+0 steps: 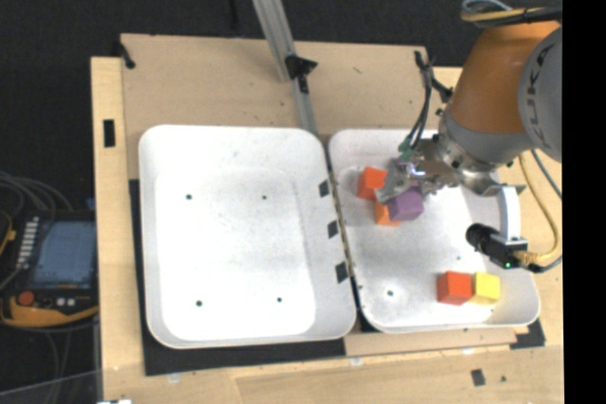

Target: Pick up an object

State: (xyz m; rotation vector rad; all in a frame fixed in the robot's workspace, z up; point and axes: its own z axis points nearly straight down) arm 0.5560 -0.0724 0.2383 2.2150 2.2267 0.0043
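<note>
Looks like the reach-and-grasp step: tool (409, 183) down in the right white plastic bin (417, 312) over a small purple block (408, 204) wedged between two orange blocks (372, 182). Can't tell if open or closed. Next probably needs a clean lift. Matte, boxy pieces, smooth speckled tray on a wooden worktop (237, 76)

You are looking down on two white bins on the counter (109, 203). The arm (502, 95) reaches over the right bin (417, 303); its pincer (405, 183) sits low among a cluster there: an orange block (371, 182), a purple block (408, 205) and a smaller orange piece (383, 216) touching it. Near the bin's front right corner, a red-orange block (455, 288) touches a yellow block (487, 287). The left bin (237, 237) lies just beside.
</note>
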